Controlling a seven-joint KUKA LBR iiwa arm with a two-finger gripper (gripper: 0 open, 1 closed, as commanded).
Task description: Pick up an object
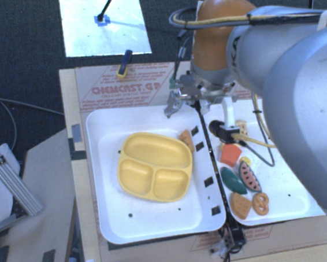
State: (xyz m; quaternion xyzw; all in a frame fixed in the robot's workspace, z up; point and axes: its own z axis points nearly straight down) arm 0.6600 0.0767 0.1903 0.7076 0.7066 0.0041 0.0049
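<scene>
plate [154,166] was yellow, rounded, with three compartments | lay flat in the middle of the left bin [112,220] | gripper [198,102] hung over the bins' shared far edge, grasp impossible to tell

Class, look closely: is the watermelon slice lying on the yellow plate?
No, the watermelon slice lies in the bin next to the one that holds the yellow plate, well apart from it.
</scene>
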